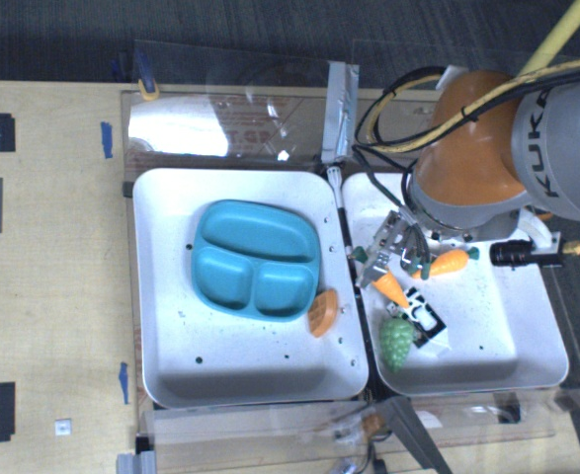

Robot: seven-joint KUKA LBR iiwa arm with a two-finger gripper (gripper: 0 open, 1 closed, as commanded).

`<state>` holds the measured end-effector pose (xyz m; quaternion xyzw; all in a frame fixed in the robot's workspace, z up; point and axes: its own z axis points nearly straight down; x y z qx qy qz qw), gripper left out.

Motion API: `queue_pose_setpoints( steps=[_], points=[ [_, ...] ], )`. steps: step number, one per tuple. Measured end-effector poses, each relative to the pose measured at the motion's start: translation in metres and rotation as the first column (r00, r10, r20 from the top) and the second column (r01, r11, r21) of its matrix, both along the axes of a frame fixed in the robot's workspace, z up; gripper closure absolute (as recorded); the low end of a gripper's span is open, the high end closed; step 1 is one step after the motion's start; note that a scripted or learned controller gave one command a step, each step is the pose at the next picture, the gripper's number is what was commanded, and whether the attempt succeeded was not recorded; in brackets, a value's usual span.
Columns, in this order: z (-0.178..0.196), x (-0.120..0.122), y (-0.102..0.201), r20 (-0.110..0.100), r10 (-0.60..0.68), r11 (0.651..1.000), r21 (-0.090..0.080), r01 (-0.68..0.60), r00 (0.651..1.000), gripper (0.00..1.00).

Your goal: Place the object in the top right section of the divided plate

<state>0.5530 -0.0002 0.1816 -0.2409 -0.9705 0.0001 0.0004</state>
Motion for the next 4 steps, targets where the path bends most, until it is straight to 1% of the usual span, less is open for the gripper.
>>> queue_pose_setpoints(
  steps=[1,2,4],
  points=[
    [0.097,0.007,-0.052,0.005,0.353,0.936,-0.001,-0.353,0.936,1.00],
    [0.036,-0.011,-0.088,-0.001,0.558,0.830,0.003,-0.558,0.830,1.00],
    [0.053,-0.006,-0.087,0.006,0.551,0.835,0.004,-0.551,0.835,1.00]
  ],
)
